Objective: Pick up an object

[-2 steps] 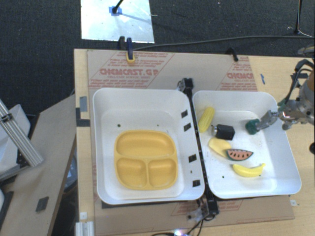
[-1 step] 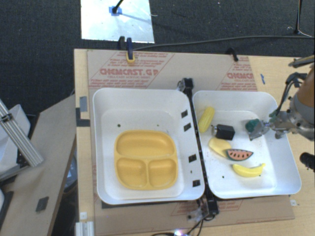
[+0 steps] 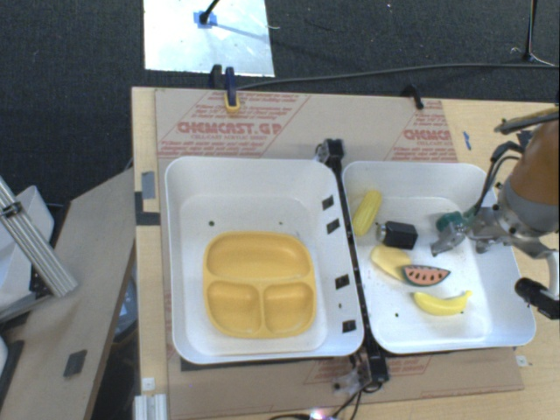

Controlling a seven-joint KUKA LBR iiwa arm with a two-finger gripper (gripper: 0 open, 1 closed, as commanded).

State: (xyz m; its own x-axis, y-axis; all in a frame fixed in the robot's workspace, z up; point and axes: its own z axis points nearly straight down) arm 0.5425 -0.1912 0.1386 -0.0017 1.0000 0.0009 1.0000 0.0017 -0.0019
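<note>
Objects: corn cob (image 3: pixel 367 212), black block (image 3: pixel 399 234), watermelon slice (image 3: pixel 425 276) and banana (image 3: pixel 442 303) lie in the right bin (image 3: pixel 420 171), right of centre frame.
Handling: toys look light, stiff and smooth; the rounded ones may slip, so the black block's flat sides seem the surest hold.
Gripper (image 3: pixel 448 232): teal-tipped, low over the bin just right of the block; grasp state cannot be told.
Arm: reaches in from the right edge, wrist bent down-left.
Left bin (image 3: pixel 188 182): holds a yellow tray (image 3: pixel 259 283).
</note>
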